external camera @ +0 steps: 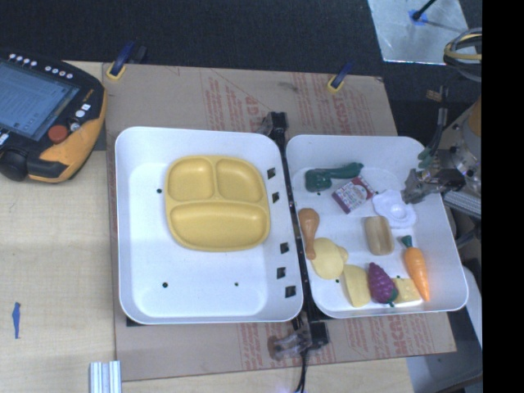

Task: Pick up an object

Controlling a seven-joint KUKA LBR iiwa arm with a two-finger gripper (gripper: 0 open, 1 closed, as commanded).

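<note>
While the arm is reaching in over the far right rim of the right-hand bin (372, 143), the gripper (419, 185) is hanging low at that bin's right wall, and how its jaws are standing I cannot tell, since the tool is reading as a dark, cluttered mass with nothing visibly caught in it.

The left bin (139, 285) is carrying a yellow divided plate (217, 201) and is lying well apart from the tool, so I judge it to be playing no part here. The right bin is holding all the loose pieces. Nearest the tool, just to its left and slightly toward the viewer, a small clear or white cap-like piece (396, 211) is sitting; what it is I cannot make out. Just below that, a tan bread-like block (378, 235) is lying with its long axis running roughly up and down the view. An orange carrot (417, 271) is lying nearer the viewer along the right wall, pointing its tip toward the near corner. Farther left, a green toy (332, 175) and a small red packet (352, 194) are resting near each other.

In my judgement the coming move is turning on that short offset: the closest candidates are lying left of and nearer the viewer than the tool, so a small shift inward before descending seems called for.
</note>
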